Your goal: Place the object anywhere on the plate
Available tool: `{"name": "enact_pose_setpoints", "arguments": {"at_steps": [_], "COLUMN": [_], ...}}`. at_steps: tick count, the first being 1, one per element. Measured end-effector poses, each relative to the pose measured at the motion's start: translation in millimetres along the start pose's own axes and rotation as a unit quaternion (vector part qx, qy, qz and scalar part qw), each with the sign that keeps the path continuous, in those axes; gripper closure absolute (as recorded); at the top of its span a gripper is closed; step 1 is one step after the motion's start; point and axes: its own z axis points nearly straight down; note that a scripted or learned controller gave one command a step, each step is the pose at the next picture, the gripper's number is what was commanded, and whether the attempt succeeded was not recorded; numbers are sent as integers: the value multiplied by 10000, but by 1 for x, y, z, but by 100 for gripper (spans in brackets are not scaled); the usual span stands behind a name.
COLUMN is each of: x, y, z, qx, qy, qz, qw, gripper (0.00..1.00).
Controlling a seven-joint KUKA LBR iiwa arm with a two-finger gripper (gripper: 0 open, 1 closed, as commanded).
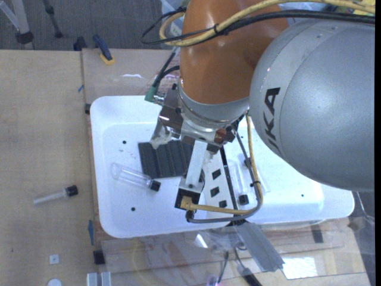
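Observation:
A clear plastic tube with a black cap (134, 176) lies on its side in the left part of the white bin (113, 219). Just right of it, touching or nearly so, lies a flat black ridged slab (162, 158); the arm covers its right edge. My gripper (223, 185) hangs low over the middle of the bin, right of the slab and the tube, largely hidden under the wrist. I see nothing held in it.
The big grey arm with its orange band (220, 46) covers the bin's middle and right. A second capped tube (56, 194) lies on the wooden bench left of the bin. A blue clamp (105, 50) sits at the back, and small parts (98, 258) lie by the front edge.

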Motion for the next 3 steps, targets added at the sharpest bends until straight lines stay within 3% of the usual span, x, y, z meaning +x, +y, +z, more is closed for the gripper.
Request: {"name": "enact_pose_setpoints", "arguments": {"at_steps": [1, 2, 3], "x": [0, -1, 0], "y": [0, 0, -1], "z": [0, 173, 164], "qx": [0, 15, 24], "qy": [0, -8, -22], "qz": [0, 1554, 1544], "qw": [10000, 9878, 9880], "gripper": [0, 0, 100]}}
